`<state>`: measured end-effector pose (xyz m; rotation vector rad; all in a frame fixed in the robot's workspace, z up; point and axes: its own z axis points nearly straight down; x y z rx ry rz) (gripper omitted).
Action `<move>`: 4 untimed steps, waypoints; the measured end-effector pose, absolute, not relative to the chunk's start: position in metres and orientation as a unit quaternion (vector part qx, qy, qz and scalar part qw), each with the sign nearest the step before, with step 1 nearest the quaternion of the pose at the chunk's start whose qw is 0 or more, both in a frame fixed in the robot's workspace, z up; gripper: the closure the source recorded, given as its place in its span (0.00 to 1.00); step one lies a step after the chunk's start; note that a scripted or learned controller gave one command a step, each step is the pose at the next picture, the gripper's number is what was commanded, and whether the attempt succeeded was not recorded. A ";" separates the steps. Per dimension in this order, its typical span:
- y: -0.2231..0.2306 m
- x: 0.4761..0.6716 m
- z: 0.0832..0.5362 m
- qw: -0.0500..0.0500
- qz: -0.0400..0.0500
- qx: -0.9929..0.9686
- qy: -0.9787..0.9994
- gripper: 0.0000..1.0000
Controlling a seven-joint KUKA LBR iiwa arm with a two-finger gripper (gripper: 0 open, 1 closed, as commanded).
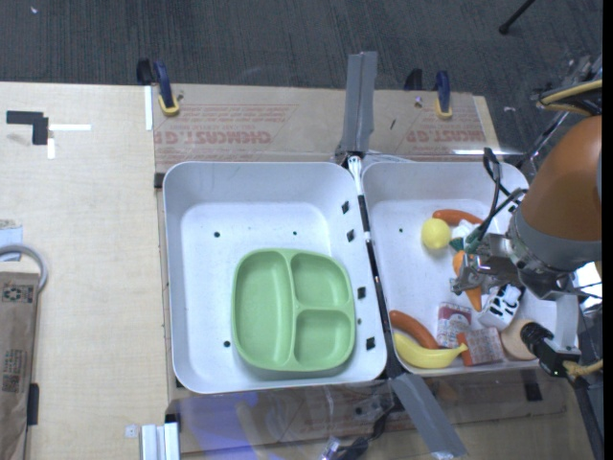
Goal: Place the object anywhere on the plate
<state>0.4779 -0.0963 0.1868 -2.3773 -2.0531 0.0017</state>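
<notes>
While I hover in the right bin (383,257), jaws' state unclear, I should close squarely on one toy before crossing to the green plate (293,309).

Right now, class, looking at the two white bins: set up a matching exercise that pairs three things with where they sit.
Things:
1. green plate
2. banana
3. lemon

Places:
A. near front edge of right bin
B. upper part of right bin
C. in left bin

Pairs: 1-C, 2-A, 3-B
</notes>
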 end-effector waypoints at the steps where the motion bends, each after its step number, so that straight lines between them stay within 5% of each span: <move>1: -0.029 0.571 0.218 0.000 0.002 -0.734 -0.679 1.00; 2: 0.057 0.531 0.202 0.001 0.003 -0.715 -0.699 1.00; 3: 0.055 0.487 0.190 0.002 0.003 -0.766 -0.643 1.00; 4: 0.055 0.487 0.190 0.001 0.003 -0.766 -0.642 0.00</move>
